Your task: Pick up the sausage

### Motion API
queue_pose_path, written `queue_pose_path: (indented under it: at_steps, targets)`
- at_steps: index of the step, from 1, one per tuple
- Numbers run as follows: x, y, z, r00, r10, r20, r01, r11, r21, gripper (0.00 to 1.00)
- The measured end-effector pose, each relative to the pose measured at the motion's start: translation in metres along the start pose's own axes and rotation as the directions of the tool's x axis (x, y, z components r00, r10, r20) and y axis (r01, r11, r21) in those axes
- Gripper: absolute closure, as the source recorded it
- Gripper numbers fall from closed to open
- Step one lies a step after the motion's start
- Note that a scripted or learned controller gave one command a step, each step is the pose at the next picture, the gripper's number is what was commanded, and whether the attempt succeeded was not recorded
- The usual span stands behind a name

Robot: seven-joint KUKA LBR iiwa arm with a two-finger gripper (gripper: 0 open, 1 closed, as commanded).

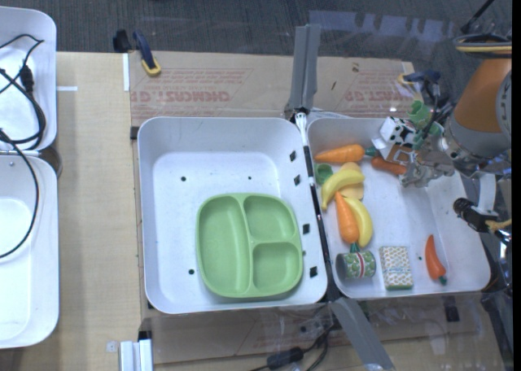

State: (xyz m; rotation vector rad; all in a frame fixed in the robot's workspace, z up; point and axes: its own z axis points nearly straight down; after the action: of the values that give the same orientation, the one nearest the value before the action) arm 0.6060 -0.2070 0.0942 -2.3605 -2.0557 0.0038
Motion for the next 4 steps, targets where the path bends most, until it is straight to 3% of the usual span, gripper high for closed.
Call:
queue_pose_path:
  at_steps: [1, 2, 3, 4]
  targets:
    - [0.049, 0.041, -0.1, 0.998, -0.064, 0.008, 0.064, 0.998, -0.006, 1.0]
    - [0.049, 0.041, -0.099, 0.998, -0.063, 0.008, 0.063, 0.998, -0.004, 0.0]
    - [0.013, 0.006, -0.033, 0.982, -0.189, 0.007, 0.189, 0.982, -0.003, 0.0]
    - [0.013, 0.007, -0.033, 0.982, -0.189, 0.007, 0.189, 0.982, -0.003, 0.0]
